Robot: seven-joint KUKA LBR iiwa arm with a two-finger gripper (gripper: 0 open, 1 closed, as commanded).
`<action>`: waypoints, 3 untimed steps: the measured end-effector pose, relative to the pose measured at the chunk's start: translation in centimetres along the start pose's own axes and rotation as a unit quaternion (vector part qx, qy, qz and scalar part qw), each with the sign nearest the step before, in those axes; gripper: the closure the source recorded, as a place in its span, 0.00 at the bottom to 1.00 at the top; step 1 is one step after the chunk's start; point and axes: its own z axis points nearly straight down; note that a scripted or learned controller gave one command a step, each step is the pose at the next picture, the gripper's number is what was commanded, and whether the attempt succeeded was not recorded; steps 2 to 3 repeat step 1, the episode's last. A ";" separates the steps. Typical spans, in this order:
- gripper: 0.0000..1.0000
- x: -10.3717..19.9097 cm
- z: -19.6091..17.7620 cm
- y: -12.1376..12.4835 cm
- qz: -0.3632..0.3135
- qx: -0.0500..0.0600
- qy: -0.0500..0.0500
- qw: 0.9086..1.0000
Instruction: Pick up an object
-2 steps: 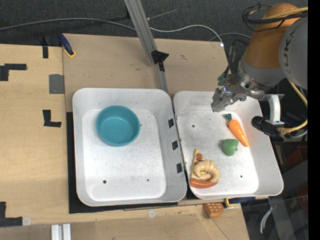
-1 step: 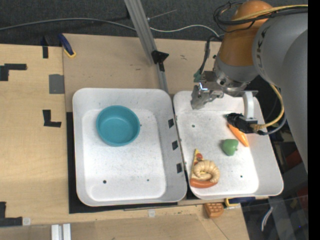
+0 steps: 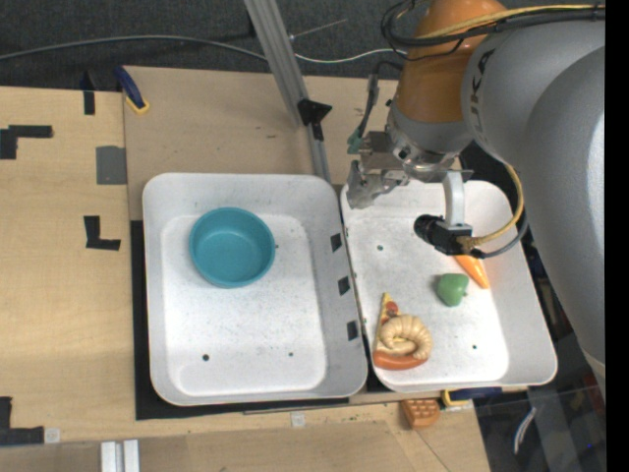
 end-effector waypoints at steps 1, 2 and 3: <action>1.00 4.9 -0.6 0.8 0.000 0.000 0.000 1.000; 1.00 4.9 -0.6 0.8 0.000 0.000 0.000 1.000; 1.00 4.9 -0.6 0.8 0.000 0.000 0.000 1.000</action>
